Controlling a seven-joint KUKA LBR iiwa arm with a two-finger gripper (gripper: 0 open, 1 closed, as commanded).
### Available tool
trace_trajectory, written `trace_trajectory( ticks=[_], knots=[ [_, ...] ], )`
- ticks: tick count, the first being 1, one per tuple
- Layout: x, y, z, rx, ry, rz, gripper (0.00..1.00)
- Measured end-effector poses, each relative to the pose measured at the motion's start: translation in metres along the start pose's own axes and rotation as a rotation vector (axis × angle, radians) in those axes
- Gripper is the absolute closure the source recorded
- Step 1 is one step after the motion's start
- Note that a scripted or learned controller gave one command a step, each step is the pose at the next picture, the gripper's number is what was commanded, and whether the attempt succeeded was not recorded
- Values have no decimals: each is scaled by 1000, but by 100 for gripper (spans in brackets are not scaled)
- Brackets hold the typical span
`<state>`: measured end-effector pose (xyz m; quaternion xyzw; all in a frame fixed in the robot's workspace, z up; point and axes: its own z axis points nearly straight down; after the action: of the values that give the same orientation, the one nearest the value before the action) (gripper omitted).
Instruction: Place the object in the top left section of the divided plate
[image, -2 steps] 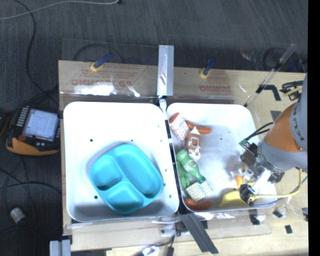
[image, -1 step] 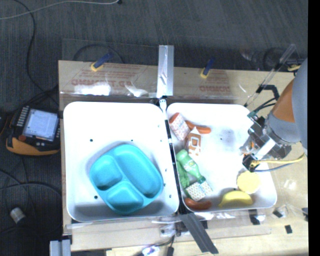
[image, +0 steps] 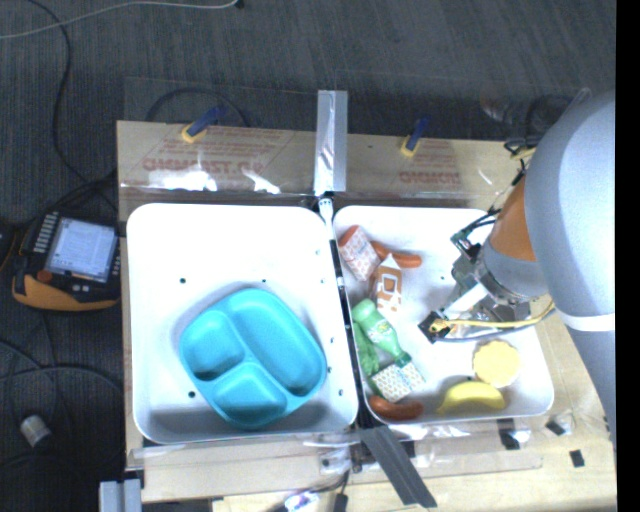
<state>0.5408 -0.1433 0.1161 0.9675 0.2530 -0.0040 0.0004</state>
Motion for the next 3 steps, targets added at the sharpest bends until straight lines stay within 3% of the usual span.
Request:
trace_trajectory(
  ticks=[1, 2, 3],
  knots=[
    [38, -32, -8, 1, 0, 173, 100],
    [78, -107, -67, -1, 2, 299, 100],
    [88, -190, -66, 1, 2, 306, 100]
  ],
)
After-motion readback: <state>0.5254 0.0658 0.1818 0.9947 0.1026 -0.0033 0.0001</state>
